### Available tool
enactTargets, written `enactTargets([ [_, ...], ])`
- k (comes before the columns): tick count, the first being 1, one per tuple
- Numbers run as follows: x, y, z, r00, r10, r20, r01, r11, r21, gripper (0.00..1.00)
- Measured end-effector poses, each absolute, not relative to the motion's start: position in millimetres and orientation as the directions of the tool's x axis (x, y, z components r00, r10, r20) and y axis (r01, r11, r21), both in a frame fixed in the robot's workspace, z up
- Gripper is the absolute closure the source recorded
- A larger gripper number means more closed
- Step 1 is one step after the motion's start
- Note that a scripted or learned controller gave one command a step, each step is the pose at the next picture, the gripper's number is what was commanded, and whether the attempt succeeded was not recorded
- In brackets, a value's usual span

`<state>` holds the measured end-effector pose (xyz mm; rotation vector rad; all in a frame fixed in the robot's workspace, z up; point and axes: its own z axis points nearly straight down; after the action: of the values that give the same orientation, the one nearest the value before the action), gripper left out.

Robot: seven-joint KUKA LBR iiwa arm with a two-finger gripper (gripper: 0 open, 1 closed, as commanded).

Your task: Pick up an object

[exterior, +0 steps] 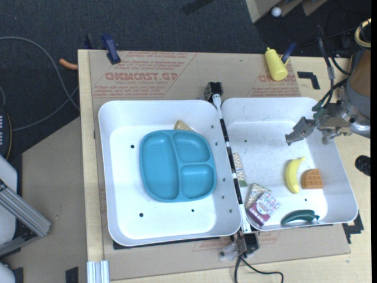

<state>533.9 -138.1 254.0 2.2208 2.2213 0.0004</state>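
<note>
In the right bin (259, 114) lie a yellow banana (293, 174), a brown waffle-like piece (312, 179) just right of it, a small snack packet (262, 205) near the front left, and a green ring-shaped item (300, 219) at the front edge. My gripper (312, 130) hangs over the right bin's back right part, above and behind the banana. Its fingers (296, 133) are spread apart with nothing between them.
The left bin (118, 158) holds a blue divided plate (177, 164) with a tan scrap (182, 125) behind it. A yellow clamp (275, 63) and a blue clamp (110, 49) sit on the cardboard at the back. A black divider (227, 152) runs between the bins.
</note>
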Motion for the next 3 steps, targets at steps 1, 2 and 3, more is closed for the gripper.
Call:
enactTargets([
  [1,515.3,-163,159,0.001,1.0,0.001,1.0,-0.001,-0.002,0.0],
  [2,519.7,-150,84,0.001,1.0,0.001,1.0,-0.001,-0.002,0.0],
  [3,520.2,-151,95,0.002,1.0,0.0,1.0,-0.002,0.001,1.0],
])
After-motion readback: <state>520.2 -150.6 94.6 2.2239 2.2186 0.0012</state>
